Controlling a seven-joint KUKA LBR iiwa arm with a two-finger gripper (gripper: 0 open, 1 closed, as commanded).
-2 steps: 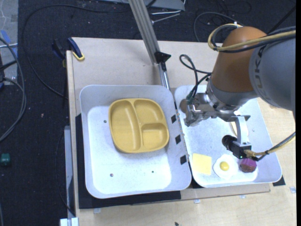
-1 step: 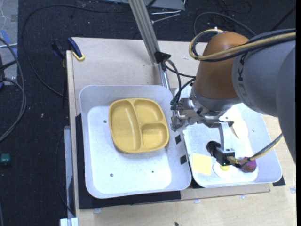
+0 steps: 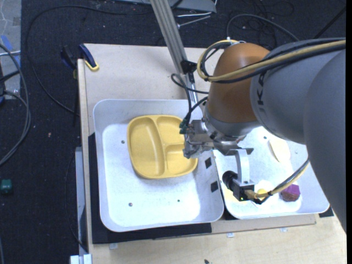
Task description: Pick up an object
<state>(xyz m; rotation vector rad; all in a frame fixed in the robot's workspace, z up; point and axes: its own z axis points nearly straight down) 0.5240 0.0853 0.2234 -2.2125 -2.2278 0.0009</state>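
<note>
A yellow divided plate (image 3: 157, 146) lies in the left white bin (image 3: 148, 213), toward its upper middle. My gripper (image 3: 190, 141) is low over the plate's right rim, beneath the orange wrist band (image 3: 236, 89). The arm's bulk hides where gripper and rim meet. In the right bin (image 3: 313, 205), a small purple object (image 3: 290, 192) sits near the lower right corner. A pale cream object (image 3: 278, 148) lies above it, and a small yellow piece (image 3: 260, 192) to its left.
The grey arm covers the upper part of the right bin. Black cables and a black fitting (image 3: 234, 183) hang from the wrist over the wall between the two bins. A blue and yellow tool (image 3: 88, 56) lies on the bench's far left corner.
</note>
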